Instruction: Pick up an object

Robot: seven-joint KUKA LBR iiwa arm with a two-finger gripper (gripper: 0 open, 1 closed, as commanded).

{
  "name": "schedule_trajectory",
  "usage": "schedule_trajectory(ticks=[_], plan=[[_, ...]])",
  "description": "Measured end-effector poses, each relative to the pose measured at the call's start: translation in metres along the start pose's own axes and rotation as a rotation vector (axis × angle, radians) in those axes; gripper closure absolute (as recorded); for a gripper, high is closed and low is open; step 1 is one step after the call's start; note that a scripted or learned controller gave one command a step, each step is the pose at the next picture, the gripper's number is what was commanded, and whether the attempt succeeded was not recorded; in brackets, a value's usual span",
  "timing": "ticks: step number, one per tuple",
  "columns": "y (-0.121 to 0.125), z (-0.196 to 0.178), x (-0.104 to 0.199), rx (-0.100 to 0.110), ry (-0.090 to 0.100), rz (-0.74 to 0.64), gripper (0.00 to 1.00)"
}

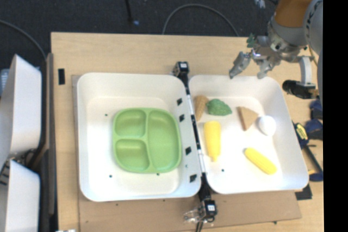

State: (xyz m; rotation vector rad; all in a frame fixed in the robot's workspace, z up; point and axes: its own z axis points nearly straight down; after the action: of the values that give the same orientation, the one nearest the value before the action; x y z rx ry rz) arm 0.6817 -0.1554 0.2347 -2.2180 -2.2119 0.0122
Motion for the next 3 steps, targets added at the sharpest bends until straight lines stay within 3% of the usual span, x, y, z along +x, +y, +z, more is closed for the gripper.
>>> schedule_trajectory(ticks=[1, 3], plan=[[0.002, -0.009, 0.001, -0.014, -0.001, -0.002, 0.0], [0.0, 0.095, 0.005, -0.011, -0.003, -0.005, 0.0]])
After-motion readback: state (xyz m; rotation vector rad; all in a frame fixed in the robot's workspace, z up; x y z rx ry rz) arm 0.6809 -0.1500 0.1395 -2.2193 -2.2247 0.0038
